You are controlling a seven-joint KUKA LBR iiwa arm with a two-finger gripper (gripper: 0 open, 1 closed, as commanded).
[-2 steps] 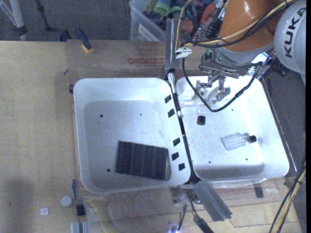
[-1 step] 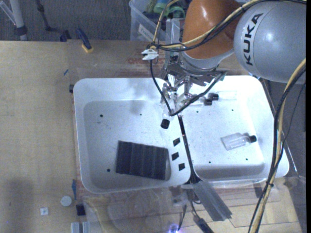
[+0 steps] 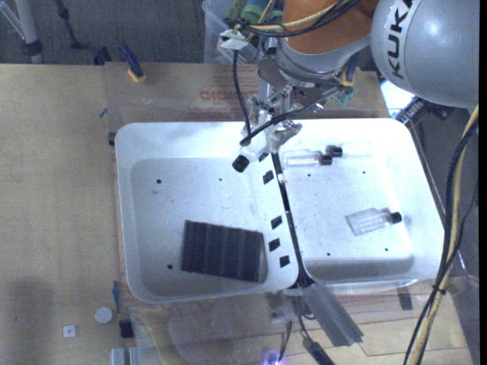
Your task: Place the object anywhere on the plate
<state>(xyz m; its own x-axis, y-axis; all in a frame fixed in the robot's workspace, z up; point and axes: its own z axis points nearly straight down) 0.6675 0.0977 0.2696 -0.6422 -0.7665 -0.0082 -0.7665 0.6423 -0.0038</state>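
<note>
The arm comes in from the right and hangs over the far end of the divider where the two white bins meet, so the gripper (image 3: 268,131) sits above the far edge, between the left bin (image 3: 152,154) and the right bin (image 3: 396,166). Cables and a small black part dangle around it, and from this slant I cannot tell whether it is clenched or released, nor whether anything is caught in it.

The dark ribbed plate (image 3: 221,251), a flat rectangle, lies at the near side of the left bin, slightly skewed, with bare white floor around it. That makes it an open target from above.

The likely objects lie in the right bin. One clear vial with a black cap (image 3: 312,157) rests on its side near the far wall, just right of the divider. A second clear vial (image 3: 371,220) lies on its side toward the middle right, cap pointing right. Both lie flat, as round things settle when dropped, and may roll when touched.

Judging by the position, the gripper stands closest to the far vial. Nothing rests on the plate, so the placing is not yet done. The carry would need to cross the divider leftward and come nearer.
</note>
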